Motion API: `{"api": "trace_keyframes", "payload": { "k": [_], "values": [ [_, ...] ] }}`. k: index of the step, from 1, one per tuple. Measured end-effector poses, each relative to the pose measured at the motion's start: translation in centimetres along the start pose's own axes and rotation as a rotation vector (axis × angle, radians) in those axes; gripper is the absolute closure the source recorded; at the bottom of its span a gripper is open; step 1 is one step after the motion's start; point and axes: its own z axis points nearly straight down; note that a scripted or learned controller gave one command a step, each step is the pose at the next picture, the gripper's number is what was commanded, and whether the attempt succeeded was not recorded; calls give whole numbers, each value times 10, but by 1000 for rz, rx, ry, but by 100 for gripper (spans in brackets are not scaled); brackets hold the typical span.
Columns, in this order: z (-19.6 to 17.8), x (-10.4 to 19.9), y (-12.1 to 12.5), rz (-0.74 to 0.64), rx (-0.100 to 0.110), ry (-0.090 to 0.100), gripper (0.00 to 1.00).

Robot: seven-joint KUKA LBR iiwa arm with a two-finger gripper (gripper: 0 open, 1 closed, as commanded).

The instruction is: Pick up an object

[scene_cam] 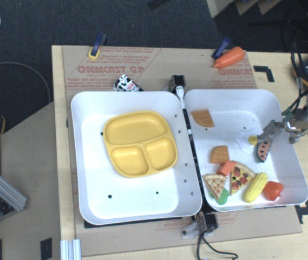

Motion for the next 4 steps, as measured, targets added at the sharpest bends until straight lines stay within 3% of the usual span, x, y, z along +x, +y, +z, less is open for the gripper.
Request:
{"api": "trace_keyframes", "payload": {
  "k": [1, 4],
  "values": [
    [-7, 0, 3, -4, -14, -3, 0],
    [122, 12, -1, -3, -11, -1, 0]
  ]
}}
